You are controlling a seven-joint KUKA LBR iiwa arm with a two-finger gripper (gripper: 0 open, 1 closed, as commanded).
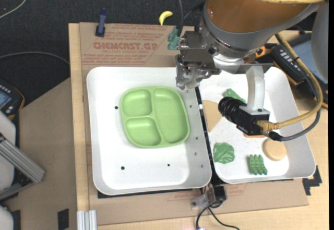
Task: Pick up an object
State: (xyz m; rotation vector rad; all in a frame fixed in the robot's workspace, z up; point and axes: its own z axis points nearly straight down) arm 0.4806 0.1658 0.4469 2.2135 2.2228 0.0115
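My gripper [189,79] hangs over the seam between the two bins, just above the upper right corner of the green divided plate [154,116] in the left bin [99,135]. Nothing shows in its grasp. The right bin [298,119] holds a green leafy piece [224,152], a green ridged piece [257,164], a tan round disc [274,150], and another green leafy piece [233,95] partly hidden by the arm. A tan flat piece [209,108] lies close to the seam.
The big orange and grey arm body [261,4] covers the upper part of the right bin. A black cylinder on a white bracket [237,113] with a yellow cable hangs over the right bin's middle. Cardboard [125,44] lies behind the bins.
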